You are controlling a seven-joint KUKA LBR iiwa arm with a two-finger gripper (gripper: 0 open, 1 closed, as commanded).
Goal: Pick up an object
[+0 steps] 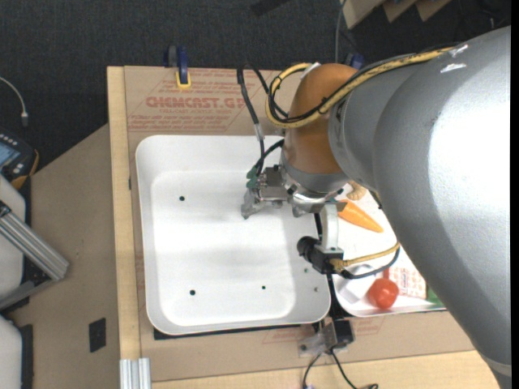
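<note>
Bench edge, nearest me: I am logging a small black clamp or connector (pixel 336 331) with a trailing cable, sitting just below the seam between the two bins.

Left bin (pixel 162 241), white and shallow: I am seeing bare floor with a few small dark dots on it, nothing to grasp.

Right bin (pixel 357 302), mostly under the arm: I am noting a red round object (pixel 384 292) at its near end, resting beside a printed card or packet (pixel 412 286), and an orange carrot-shaped object (pixel 358 216) farther back. These are the candidates for the pick, and they are lying loose in the right bin, well apart from the tool.

Gripper (pixel 251 207), mid-scene: it is hanging over the far right part of the left bin, low above the floor, its tip pointing left. I am judging that the program is aiming at a spot with no object under it, so this try is likely heading for a miss. Whether the tool is released or clenched I cannot tell; the parts at its tip are too small and dark. Nothing is showing between them.

Arm (pixel 438 177), grey with orange band (pixel 320 116): it is reaching across from the right, cables looping over the wrist.

Cardboard sheet (pixel 195 102), far side: it is lying under the bins, pinned by a blue clip (pixel 180 61), presumably to keep it flat.
</note>
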